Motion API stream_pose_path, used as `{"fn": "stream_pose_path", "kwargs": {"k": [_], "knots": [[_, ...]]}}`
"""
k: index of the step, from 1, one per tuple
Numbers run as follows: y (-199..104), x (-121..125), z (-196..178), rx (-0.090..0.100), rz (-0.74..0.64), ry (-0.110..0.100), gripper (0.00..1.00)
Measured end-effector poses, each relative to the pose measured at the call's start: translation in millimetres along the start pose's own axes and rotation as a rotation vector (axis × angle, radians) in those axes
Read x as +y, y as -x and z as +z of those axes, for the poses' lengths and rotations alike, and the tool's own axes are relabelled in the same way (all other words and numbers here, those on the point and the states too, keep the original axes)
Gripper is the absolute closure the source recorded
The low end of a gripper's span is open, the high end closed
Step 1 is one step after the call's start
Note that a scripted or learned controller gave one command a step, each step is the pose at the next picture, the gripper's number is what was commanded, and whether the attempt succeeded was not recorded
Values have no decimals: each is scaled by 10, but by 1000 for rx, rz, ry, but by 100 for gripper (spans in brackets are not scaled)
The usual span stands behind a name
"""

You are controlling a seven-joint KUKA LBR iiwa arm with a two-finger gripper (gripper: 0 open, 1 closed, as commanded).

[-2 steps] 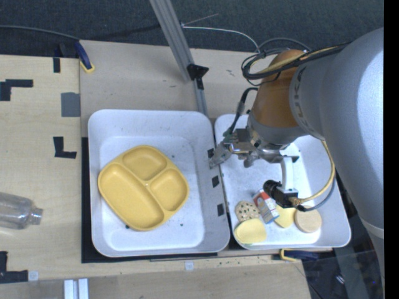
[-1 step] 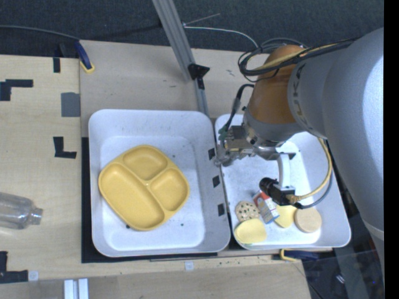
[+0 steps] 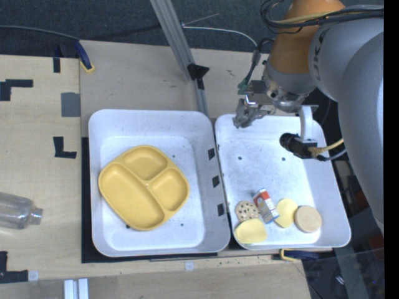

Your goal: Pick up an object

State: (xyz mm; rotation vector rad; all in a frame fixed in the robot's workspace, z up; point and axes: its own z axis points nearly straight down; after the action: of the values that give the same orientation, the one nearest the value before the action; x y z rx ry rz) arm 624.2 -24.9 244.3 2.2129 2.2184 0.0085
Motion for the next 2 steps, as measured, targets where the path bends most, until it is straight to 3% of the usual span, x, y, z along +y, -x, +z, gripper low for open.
{"fn": "stream_pose_path", "kwargs": {"k": [1,2], "knots": [[-2,-31,47,0,1,-11,0],[-3,-31,47,0,1,-11,0]]}}
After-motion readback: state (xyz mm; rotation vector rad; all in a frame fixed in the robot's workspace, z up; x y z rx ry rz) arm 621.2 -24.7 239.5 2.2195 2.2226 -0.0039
